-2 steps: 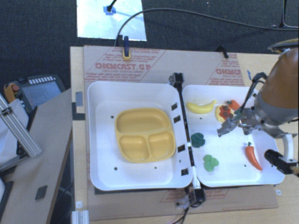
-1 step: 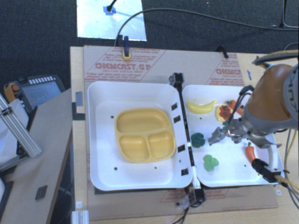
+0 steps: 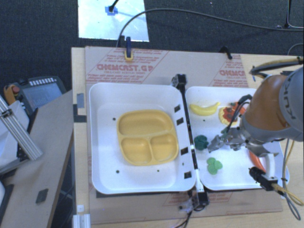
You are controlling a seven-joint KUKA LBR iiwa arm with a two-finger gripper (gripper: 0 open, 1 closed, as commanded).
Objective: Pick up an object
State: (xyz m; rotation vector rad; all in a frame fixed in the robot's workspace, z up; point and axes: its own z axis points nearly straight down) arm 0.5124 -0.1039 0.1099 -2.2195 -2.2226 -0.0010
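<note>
Two shallow white bins on the bench, side by side: left bin [image 3: 102, 127] and right bin [image 3: 228, 182], parted by a black divider strip [image 3: 187, 132].

Left bin contents, counted: one yellow divided tray [image 3: 146, 137], three compartments, lying flat near the bin's centre, slightly toward the right wall. All three compartments bare.

Right bin contents, counted: one yellow banana [image 3: 204, 109] near the far-left corner; one dark green item [image 3: 201, 142] against the left wall, about mid-length; one light green item [image 3: 214, 166] toward the near-left corner, apart from the dark one; one red-and-yellow item [image 3: 230, 113] along the far edge, right of the banana, partly hidden by the arm; one orange carrot-like item [image 3: 257, 161] by the near-right corner, partly hidden.

One arm [image 3: 273, 110], grey with orange band, over the right half of the right bin. Gripper [image 3: 219, 142] low over the bin's middle, just right of the dark green item. Fingers parted, nothing seen between them. Contact with the dark green item not determinable.
</note>
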